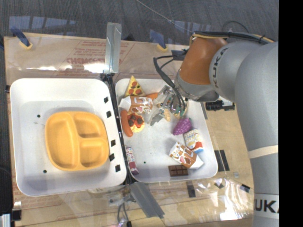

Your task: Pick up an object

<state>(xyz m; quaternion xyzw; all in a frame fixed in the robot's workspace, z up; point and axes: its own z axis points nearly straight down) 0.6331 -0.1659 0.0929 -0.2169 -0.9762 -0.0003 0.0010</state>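
While the grey arm with its orange band (203,65) is reaching into the right white bin (208,141), its two-finger gripper (163,109) is hovering near the bin's top edge. Whether it is open or closed I cannot tell. Just beside it, toward the left edge, a printed white packet (138,104) is lying, long axis pointing roughly across the bin.

My arm (236,70) reaches in over right bin (208,160); gripper (165,109) low among the toys near pizza slice (133,87) and carton (140,105). Grapes (182,126), chocolate (179,170) lie further front. Left bin (23,98) holds yellow tray (75,140).
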